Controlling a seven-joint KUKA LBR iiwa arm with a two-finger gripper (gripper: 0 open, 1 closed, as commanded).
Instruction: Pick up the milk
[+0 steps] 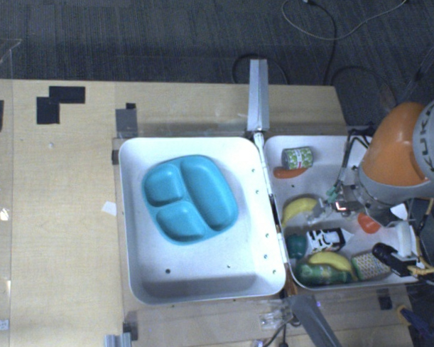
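At the front of the right bin (349, 282) lie a green packet (318, 274), a yellow banana (331, 259) on top of it, and a mesh-patterned piece (370, 265) beside them to the right. Just behind these is the milk (326, 238), a small carton with black and white patches, lying on its side on the bin floor. A teal thing (296, 245) sits close at its left.

Behind the milk, a little to its right, hangs the gripper (338, 205), low over the middle of the bin. The milk is just in front of it and not within its grasp; a strip of white floor seems to separate them. The gripper is small, dark and partly blurred, so whether it is spread or pressed together cannot be told. A red thing (369, 224) lies at its right, and a yellow fruit (299, 207) at its left.

The arm (397, 156) comes in from the right edge, its orange band bulging over the bin's right wall, the wrist bent down and leftward toward the bin floor.

Farther back lie an orange carrot (291, 172) and a green can (297, 158) near the back wall. The left bin (146, 278) holds a blue divided plate (191, 198).
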